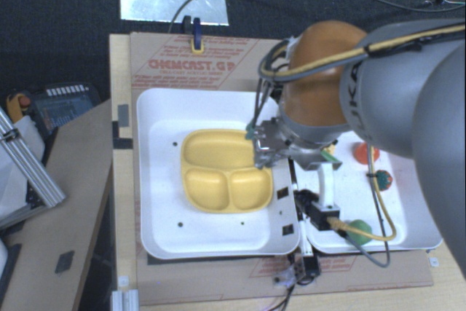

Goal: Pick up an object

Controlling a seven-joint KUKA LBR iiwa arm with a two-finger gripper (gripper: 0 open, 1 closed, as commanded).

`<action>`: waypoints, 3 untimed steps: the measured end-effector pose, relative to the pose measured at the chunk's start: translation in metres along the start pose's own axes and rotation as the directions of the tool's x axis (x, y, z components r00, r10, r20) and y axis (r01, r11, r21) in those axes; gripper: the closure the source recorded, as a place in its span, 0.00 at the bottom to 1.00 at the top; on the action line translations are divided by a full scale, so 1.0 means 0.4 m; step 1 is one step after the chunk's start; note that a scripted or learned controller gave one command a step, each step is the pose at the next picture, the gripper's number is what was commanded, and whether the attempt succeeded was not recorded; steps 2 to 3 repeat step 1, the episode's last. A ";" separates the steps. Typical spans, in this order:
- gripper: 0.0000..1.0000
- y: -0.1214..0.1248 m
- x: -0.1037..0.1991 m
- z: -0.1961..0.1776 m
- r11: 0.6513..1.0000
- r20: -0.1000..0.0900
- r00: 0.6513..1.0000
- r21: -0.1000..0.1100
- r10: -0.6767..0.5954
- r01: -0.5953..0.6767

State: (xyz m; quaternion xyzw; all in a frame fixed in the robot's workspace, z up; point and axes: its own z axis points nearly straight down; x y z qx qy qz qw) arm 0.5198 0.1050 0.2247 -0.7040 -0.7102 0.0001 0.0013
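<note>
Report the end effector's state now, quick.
End effector: cannot be told whether open or closed; it sits low at the right rim of the yellow three-compartment plastic plate in the left shallow white bin.

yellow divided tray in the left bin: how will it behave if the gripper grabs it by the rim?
The yellow tray looks like rigid moulded plastic with three compartments, so probably stiff, not floppy. It seems thin-walled and shallow, so likely light for its size. It lies flat in the left bin, so it shouldn't roll; grabbed at the edge near the gripper, it would likely tilt. Its glossy surface may be slippery.
</note>
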 end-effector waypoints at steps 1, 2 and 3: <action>0.00 0.003 -0.006 -0.001 1.000 0.001 1.000 -0.002 0.006 -0.006; 0.00 0.003 -0.006 -0.001 1.000 0.001 1.000 -0.002 0.006 -0.006; 0.00 0.003 -0.006 -0.001 1.000 0.001 1.000 -0.002 0.006 -0.006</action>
